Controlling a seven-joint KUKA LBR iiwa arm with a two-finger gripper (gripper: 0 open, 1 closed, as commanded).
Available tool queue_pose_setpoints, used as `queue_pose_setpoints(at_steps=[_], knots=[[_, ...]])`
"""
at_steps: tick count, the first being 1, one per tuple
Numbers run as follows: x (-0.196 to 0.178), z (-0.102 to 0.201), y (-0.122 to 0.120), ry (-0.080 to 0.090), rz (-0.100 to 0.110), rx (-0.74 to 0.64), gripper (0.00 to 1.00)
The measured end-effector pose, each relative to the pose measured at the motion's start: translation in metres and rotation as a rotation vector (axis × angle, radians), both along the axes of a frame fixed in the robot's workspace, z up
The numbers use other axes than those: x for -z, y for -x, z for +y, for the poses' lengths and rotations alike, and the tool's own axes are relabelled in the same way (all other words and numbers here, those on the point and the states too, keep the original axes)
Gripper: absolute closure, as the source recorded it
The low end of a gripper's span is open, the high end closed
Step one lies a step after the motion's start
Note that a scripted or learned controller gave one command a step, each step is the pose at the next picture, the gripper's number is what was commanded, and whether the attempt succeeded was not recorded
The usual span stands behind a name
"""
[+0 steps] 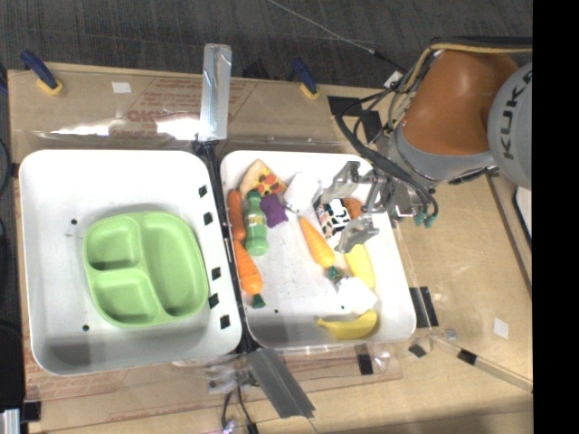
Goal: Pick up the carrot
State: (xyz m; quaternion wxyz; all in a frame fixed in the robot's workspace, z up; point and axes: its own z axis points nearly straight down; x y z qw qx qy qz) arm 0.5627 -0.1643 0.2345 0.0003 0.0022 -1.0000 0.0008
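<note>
Carrot (316, 241) lies in the right bin (398, 269), near its middle, tilted from upper left to lower right, with a green stub at its lower end. Gripper (348, 208) hangs over the same bin, just up and right of the carrot's upper end. Its fingers (331, 185) are spread apart; a black-and-white patterned item (334, 215) sits in the gap below them, but whether they touch it cannot be told. The carrot is not between the fingers.

A second carrot (248, 271) lies along the right bin's left wall, with another orange piece (235, 211) above it. A green bottle (256, 229) stands beside these. A pizza slice toy (261, 179) sits at the upper left of the bin, with a purple item (274, 209) just below it. A yellow item (360, 265) lies right of the task carrot's lower end, a white item (356, 294) below that, and a banana (348, 325) near the bin's lower wall.

The left bin (45, 197) holds a green divided plate (145, 268). The arm (457, 107) reaches in from the upper right over the bench (470, 269).
</note>
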Motion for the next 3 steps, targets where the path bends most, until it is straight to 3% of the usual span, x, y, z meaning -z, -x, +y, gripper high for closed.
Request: queue_pose_setpoints(at_steps=[1,2,3], knots=[[0.142,0.010,0.009,-0.002,0.003,0.057,0.00],[0.130,0.013,0.006,-0.002,-0.002,0.048,1.00],[0.083,-0.047,-0.018,0.001,-0.004,-0.360,1.00]])
